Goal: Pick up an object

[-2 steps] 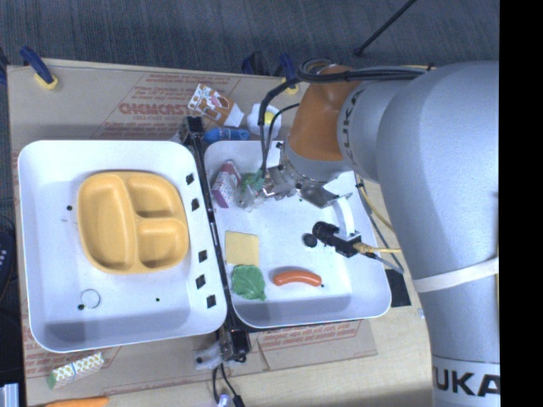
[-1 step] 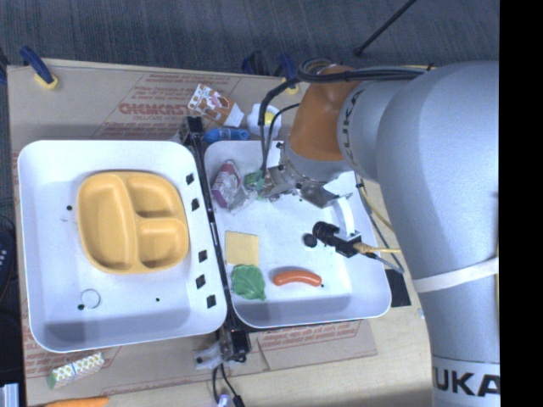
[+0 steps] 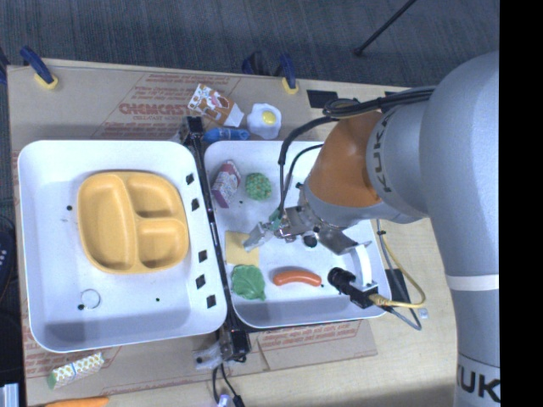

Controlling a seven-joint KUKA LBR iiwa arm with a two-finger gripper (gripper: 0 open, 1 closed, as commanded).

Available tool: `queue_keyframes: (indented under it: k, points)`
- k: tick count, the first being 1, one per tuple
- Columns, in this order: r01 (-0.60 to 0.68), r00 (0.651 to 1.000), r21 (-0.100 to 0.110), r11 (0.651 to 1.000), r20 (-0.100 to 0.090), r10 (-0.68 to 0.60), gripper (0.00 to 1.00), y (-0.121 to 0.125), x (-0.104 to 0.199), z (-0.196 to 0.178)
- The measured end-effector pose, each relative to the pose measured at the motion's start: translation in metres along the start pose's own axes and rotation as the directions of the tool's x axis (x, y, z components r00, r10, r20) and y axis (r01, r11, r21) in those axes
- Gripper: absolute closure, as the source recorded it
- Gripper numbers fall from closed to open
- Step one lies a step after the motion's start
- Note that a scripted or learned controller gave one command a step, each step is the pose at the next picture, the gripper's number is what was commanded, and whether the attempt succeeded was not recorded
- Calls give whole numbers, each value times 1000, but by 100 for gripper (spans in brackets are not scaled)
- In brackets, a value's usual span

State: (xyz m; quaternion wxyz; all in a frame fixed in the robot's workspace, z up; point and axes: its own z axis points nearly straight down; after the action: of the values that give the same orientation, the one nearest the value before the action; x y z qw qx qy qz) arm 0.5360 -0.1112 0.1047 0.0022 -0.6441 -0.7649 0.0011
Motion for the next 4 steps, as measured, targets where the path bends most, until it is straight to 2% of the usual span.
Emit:
queue_keyframes:
  k: [1, 2, 3, 4]
  points:
    - [-156, 988, -4, 988, 0, 156, 0, -56, 20, 13]
    - [207, 978, -4, 978, 3, -207, 0, -51, -37, 13]
    - [502, 865, -4, 865, 6, -502, 0, -67, -90, 12]
    - [698, 716, -5, 716, 13, -698, 0, -66, -49, 11]
